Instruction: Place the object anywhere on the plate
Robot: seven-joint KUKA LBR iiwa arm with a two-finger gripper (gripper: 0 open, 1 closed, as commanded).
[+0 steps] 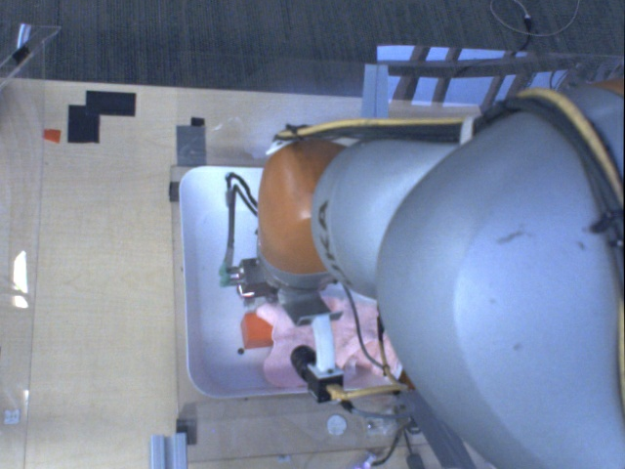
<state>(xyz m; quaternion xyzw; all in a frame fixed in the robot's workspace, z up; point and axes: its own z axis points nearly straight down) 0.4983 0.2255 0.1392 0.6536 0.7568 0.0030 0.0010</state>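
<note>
Plate point(293, 355) — pink, in the bin point(205, 262) — lies under the hand point(278, 306), an orange block point(258, 331) beside it, seemingly for a placement — its grip I cannot tell.

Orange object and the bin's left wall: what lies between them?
Bare white bin floor, in the camera view, between the orange object and the bin's left wall.

A pale wooden tabletop point(98, 291) carries a shallow white bin point(200, 262), with black tape patches point(96, 115) near its far-left corner.
</note>
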